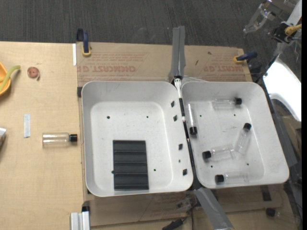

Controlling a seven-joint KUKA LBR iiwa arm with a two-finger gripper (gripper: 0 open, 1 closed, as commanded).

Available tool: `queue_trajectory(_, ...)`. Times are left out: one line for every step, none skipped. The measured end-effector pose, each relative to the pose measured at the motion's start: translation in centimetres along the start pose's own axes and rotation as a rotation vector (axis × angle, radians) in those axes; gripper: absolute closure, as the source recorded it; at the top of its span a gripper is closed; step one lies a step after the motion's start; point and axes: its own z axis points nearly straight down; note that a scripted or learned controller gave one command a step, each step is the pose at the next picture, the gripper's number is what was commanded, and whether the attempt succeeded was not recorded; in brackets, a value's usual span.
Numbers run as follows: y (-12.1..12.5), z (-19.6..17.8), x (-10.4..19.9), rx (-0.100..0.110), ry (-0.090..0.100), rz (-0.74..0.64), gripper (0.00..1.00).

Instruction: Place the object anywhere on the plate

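A black ridged plate (130, 165) lies flat in the front part of the left bin (96, 99). The right bin (261, 102) holds several clear bottles with black caps: one along its left wall (190, 118), one near the back (224, 103), one tilted at the right (241, 140), one in the middle (219, 153) and one at the front (233, 178). My gripper (259, 17) hangs high at the top right, beyond the bench's back corner and well away from both bins.
Another clear bottle (56, 138) lies on the wooden table left of the bins, near a small white strip (27, 126). A red disc (32, 72) and a yellow object (5, 78) sit at the far left. Clamps (83, 41) (243, 57) grip the cardboard's back edge.
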Motion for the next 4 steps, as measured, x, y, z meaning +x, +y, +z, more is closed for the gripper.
queue_trajectory(-0.8, -0.1, -9.0, 0.0, 0.001, 0.098, 0.0)
queue_trajectory(-0.8, 0.0, -16.4, 0.001, 0.001, 0.491, 0.0)
queue_trajectory(3.2, 0.0, -8.3, 0.001, 0.001, 0.718, 0.0)
queue_trajectory(-0.3, -0.1, -16.2, 0.001, 0.001, 0.518, 0.0)
